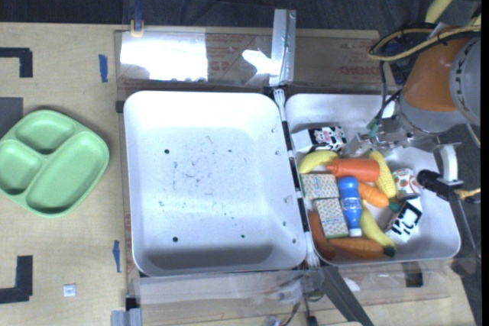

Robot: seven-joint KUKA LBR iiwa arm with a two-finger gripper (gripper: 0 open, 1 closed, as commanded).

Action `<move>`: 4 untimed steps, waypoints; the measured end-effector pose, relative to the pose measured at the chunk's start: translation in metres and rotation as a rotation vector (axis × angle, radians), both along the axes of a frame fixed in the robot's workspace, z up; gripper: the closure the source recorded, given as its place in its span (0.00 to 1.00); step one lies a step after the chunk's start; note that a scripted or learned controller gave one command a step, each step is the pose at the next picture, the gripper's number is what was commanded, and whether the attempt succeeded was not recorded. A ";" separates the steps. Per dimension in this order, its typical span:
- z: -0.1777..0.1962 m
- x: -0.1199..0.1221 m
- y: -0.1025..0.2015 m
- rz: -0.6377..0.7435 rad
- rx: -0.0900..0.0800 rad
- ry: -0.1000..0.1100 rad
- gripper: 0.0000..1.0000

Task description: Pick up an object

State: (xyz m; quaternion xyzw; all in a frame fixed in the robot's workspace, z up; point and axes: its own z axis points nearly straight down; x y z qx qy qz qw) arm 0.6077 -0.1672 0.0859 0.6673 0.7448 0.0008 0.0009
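The right bin (447, 244) holds a heap of toy food. In it I see a yellow banana (315, 161), an orange carrot (356, 168), a blue bottle (351, 204), two tan crackers (329, 215), an ear of corn (384, 172) and a second carrot (356, 246). A small black-and-white carton (327, 137) lies at the back of the bin. A black-and-white box (405, 219) lies at the right. My gripper (379, 137) hangs over the back of this bin, just above the carrot and corn. The wrist hides its tips.
The left bin (206, 179) sits beside the right one, sharing a middle wall. A green divided plate (50, 161) rests on the bench at far left. A clear plastic panel (202, 50) stands behind the bins. The arm's orange band (429, 84) and cables crowd the right edge.
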 end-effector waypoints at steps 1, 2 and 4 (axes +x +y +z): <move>0.012 0.002 -0.001 -0.002 -0.002 -0.007 1.00; 0.012 0.002 -0.001 -0.002 -0.001 -0.007 0.00; 0.000 -0.006 0.002 0.182 0.000 -0.002 0.00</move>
